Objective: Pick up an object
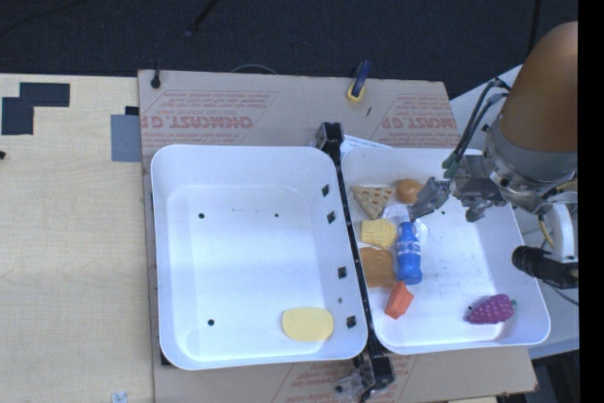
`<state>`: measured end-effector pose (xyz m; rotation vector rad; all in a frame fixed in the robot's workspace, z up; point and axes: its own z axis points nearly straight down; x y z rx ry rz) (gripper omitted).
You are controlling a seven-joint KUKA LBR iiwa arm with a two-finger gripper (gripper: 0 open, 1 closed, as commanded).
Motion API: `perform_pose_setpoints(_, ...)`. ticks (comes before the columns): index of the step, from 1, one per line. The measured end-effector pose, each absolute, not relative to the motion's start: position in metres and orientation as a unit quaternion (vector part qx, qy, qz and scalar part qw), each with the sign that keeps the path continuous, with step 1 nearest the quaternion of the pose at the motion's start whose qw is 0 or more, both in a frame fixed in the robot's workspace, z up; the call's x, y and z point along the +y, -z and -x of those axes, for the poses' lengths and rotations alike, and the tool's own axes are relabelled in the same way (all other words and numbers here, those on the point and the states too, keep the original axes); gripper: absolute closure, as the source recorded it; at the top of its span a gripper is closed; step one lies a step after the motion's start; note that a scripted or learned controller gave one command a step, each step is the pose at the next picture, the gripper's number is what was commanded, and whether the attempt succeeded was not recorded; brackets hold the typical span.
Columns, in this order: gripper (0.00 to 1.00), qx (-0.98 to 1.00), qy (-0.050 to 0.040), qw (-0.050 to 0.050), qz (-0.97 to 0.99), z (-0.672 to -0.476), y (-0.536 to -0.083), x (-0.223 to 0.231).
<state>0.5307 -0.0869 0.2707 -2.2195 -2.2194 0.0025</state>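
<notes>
The gripper [427,200] hangs low over the right bin [528,316]; whether its fingers are spread or pressed together cannot be told. Just below the fingertips stands a blue bottle [408,252], its cap nearest them. Just left of the tips lie a small orange ball [408,190], a waffle wedge [374,198] and a yellow block [378,232]. Further below are a tan slice [377,266] and an orange carrot piece [399,300]. Purple grapes [490,309] sit well below to the right. Farthest, a yellow chip [307,324] lies in the left bin [179,203].

Blue bottle [408,253], upright, right bin
</notes>
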Motion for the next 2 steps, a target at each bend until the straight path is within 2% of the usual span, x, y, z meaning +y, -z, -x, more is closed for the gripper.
perform_pose_setpoints(1, 0.0, -0.706, -0.0046, 0.006, 0.708, -0.514, -0.16, -0.104)
perform_pose_setpoints(2, 0.0, -0.706, -0.0008, 0.001, 0.708, -0.474, -0.085, -0.114)
